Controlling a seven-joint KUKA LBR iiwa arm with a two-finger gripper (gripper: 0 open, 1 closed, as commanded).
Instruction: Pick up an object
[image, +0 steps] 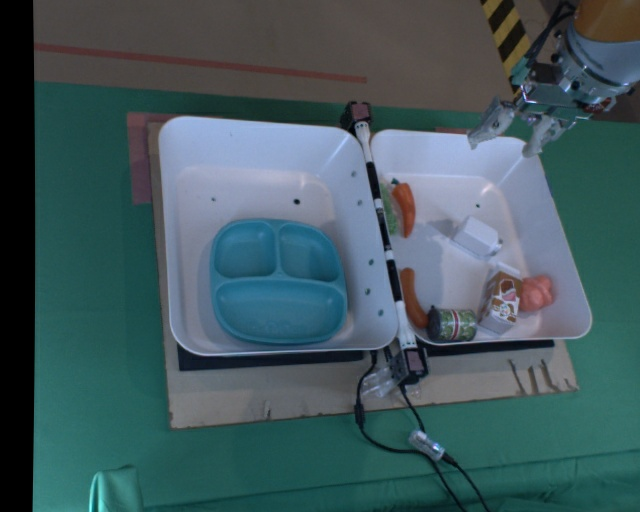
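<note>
Orange carrot (404, 207), white box (476, 238), can (452, 324)

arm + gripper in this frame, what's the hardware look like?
Top right: an orange band on the arm, then a light grey wrist section below it. The gripper has a metallic silver body with teal-green accents and two pale grey fingers. Dark cables run alongside the wrist.

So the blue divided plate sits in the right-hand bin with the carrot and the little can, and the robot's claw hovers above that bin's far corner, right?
Not quite. The blue divided plate lies in the left bin, alone. The carrot and the little can are in the right bin, and the gripper does hover, fingers apart, above that bin's far corner. The camera view shows this.
</note>
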